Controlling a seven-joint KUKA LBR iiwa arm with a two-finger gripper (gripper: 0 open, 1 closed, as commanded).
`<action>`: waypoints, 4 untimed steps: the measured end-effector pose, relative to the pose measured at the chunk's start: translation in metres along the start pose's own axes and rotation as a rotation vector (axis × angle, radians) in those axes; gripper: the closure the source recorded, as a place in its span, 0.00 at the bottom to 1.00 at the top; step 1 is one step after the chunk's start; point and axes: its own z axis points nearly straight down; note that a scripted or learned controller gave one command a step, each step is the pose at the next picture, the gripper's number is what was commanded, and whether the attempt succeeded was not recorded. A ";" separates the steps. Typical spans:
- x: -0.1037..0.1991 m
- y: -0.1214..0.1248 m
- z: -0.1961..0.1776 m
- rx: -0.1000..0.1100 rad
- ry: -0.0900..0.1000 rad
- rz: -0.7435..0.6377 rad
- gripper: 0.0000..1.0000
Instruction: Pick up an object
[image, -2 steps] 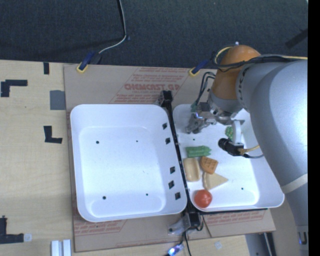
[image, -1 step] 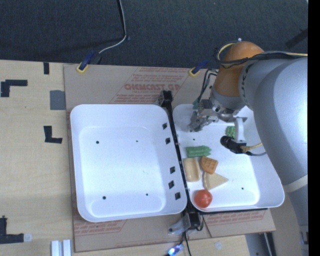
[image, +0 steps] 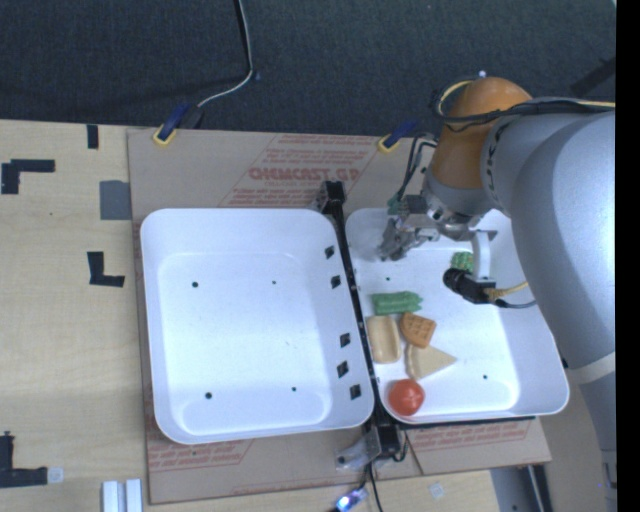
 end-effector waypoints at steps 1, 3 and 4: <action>-0.063 0.000 -0.068 -0.007 -0.004 0.006 1.00; -0.068 0.000 -0.036 -0.005 -0.003 0.005 1.00; -0.006 -0.001 0.023 0.002 -0.001 -0.001 1.00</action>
